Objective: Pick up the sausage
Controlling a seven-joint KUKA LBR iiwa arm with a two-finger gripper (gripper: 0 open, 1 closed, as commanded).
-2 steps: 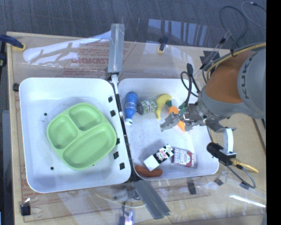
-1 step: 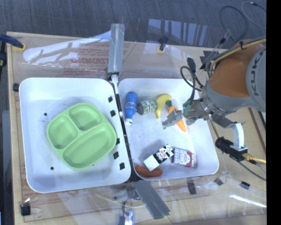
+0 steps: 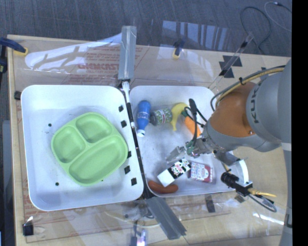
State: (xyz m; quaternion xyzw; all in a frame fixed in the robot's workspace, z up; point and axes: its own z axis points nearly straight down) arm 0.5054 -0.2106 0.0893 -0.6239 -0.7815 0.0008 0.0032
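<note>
The sausage (image 3: 163,187) lay untouched against the near rim of the right bin (image 3: 159,94), just beside a black-and-white box (image 3: 173,171) and near a red-and-white packet (image 3: 200,172). My claw (image 3: 187,150) hung above the bin's middle, apart from the sausage; whether it stood wide or narrow I could not tell. A blue bottle (image 3: 142,115) and banana (image 3: 178,111) sat farther back. The green plate (image 3: 90,147) rested in the left bin. As I judged it, the pick had not begun.

The sausage (image 3: 162,187) is reddish brown, near the gripper (image 3: 187,150). Beside it lies a black-and-white box (image 3: 173,172). The divided plate (image 3: 90,147) is light green.
</note>
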